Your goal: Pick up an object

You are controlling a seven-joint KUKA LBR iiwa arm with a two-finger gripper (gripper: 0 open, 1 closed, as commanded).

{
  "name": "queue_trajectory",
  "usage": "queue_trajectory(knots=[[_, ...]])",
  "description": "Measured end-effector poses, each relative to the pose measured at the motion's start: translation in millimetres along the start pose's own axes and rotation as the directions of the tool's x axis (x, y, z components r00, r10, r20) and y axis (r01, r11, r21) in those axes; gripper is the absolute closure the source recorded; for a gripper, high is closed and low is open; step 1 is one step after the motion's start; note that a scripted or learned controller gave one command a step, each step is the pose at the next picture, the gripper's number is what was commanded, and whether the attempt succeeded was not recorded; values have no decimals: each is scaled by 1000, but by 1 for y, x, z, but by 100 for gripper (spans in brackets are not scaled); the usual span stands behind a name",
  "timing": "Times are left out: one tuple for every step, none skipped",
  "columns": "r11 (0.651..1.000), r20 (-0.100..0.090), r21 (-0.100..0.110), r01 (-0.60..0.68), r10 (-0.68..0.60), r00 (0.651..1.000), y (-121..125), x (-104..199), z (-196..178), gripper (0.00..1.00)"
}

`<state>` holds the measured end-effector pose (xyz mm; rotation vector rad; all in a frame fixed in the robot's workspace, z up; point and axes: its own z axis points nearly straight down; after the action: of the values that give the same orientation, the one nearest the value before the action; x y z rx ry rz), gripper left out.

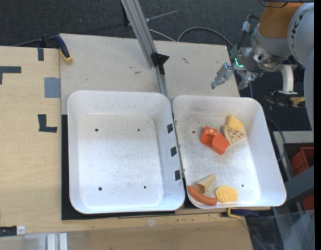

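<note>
The right bin (264, 134) holds several toy foods. An orange-red block (215, 139) lies near its middle, touching a tan waffle-like wedge (234, 129) on its right. At the bin's front edge sit a tan cone piece (206, 183), a red sausage (201, 195) and a yellow ridged piece (226, 194). My gripper (222, 77) hangs above the bench behind the right bin's back rim, apart from every object, with nothing between its fingers as far as the view shows.
The left bin (118, 150) stands beside the right one, sharing a middle rim. A slanted metal pole (142, 27) rises behind the bins. A yellow-and-blue clamp (63, 48) sits at the bench's back left. Cables lie on the dark floor behind.
</note>
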<state>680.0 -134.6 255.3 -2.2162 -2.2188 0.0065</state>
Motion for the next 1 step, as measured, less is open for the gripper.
queue_trajectory(knots=[[1000,2,-5,1,-1,1000,1,0,-4,0]])
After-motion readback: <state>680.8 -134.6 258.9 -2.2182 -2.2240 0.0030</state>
